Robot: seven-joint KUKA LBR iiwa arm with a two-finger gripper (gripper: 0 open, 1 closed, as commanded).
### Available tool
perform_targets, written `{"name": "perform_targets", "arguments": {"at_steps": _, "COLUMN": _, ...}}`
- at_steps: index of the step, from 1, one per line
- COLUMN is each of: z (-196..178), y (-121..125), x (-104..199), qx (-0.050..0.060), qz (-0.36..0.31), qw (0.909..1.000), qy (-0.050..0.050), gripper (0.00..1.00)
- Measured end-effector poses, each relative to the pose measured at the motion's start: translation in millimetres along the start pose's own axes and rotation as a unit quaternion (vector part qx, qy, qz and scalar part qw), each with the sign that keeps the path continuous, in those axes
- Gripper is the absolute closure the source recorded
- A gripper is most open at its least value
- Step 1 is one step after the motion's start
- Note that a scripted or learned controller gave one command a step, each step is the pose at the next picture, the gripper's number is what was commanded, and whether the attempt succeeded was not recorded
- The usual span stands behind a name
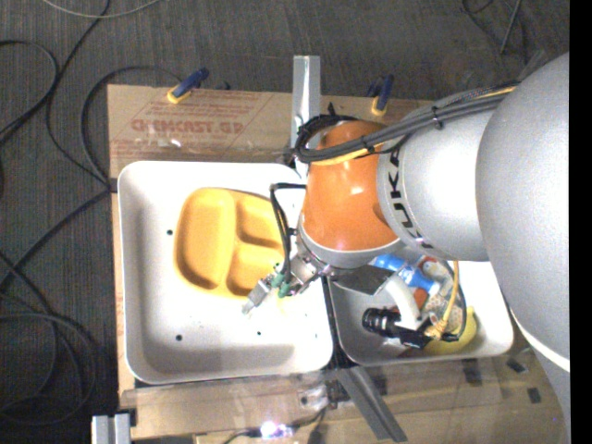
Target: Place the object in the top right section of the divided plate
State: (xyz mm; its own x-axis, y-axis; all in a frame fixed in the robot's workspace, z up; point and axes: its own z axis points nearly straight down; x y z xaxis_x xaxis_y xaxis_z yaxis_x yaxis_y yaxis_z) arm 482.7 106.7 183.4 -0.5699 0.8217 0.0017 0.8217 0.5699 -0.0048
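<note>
A yellow divided plate (215, 239) lies in the left bin (148, 276), with one long section on its left and two smaller ones on its right. My gripper (265, 291) hangs low just past the plate's lower right corner, over the bin floor. A small green bit (282, 285) shows at the gripper's tip; whether it is a held thing cannot be told. The orange band and grey body of the arm cover the wall between the bins.
The right bin (495, 340) holds a blue thing (393, 265), an orange-red thing (424, 280) and a yellow thing (461, 333), partly hidden under the arm. Two clamps (187, 85) pin the cardboard at the back.
</note>
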Motion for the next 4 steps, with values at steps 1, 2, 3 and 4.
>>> {"name": "perform_targets", "arguments": {"at_steps": 1, "z": -8.4, "y": 0.1, "x": -1.0, "qx": 0.001, "qz": 0.001, "qw": 1.0, "qy": 0.0, "gripper": 1.0}}
{"name": "perform_targets", "arguments": {"at_steps": 2, "z": -8.3, "y": 0.0, "x": -1.0, "qx": 0.001, "qz": 0.001, "qw": 1.0, "qy": 0.0, "gripper": 0.0}}
{"name": "perform_targets", "arguments": {"at_steps": 3, "z": 0.4, "y": -1.0, "x": -67.3, "qx": -0.001, "qz": -0.021, "qw": 0.9998, "qy": -0.001, "gripper": 0.0}}
{"name": "perform_targets", "arguments": {"at_steps": 4, "z": -76.8, "y": -17.5, "x": -26.8, "qx": -0.002, "qz": -0.065, "qw": 0.9979, "qy": -0.001, "gripper": 0.0}}
